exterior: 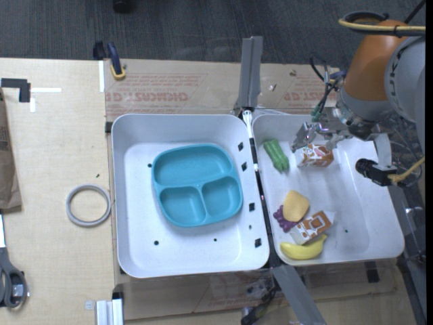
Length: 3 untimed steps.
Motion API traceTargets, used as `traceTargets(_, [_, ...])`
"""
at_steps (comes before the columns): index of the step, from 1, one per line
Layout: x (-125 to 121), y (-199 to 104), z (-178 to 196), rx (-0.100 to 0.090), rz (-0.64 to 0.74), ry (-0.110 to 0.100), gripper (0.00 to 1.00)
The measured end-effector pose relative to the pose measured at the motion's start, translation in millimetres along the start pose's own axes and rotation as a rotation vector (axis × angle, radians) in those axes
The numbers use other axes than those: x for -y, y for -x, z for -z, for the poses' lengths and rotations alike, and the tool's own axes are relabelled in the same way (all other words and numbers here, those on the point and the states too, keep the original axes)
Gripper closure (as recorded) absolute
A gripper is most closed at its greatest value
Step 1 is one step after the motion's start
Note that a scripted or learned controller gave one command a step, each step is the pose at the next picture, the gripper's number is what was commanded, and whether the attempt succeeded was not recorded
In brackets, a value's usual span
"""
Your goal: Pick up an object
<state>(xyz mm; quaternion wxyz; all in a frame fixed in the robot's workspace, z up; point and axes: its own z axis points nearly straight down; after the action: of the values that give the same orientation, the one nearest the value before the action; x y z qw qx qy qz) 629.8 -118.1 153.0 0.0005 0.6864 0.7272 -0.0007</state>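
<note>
Gripper low in right bin, far end; finger state: cannot tell. Packet directly beneath at 6 o'clock, apparently touching. Green item at 9 o'clock. Banana well apart at 6.

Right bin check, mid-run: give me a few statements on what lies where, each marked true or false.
1. The banana lies at the right bin's near edge. True.
2. The blue tray sits in the right bin. False: it is in the left bin.
3. The green object lies near the divider. True.
4. The hand hovers over the banana. False: it is over the orange-and-white packet at the far end.
</note>
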Motion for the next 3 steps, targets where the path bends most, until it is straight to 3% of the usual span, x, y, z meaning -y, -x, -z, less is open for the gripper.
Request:
traceTargets(1, [-11.1,-16.3,-44.3,0.013,0.168,0.028,0.00])
traceTargets(2, [21.1,-3.7,-43.8,0.023,0.633,0.037,0.00])
traceTargets(3, [-26.6,1.5,-44.7,0.010,0.384,0.025,0.00])
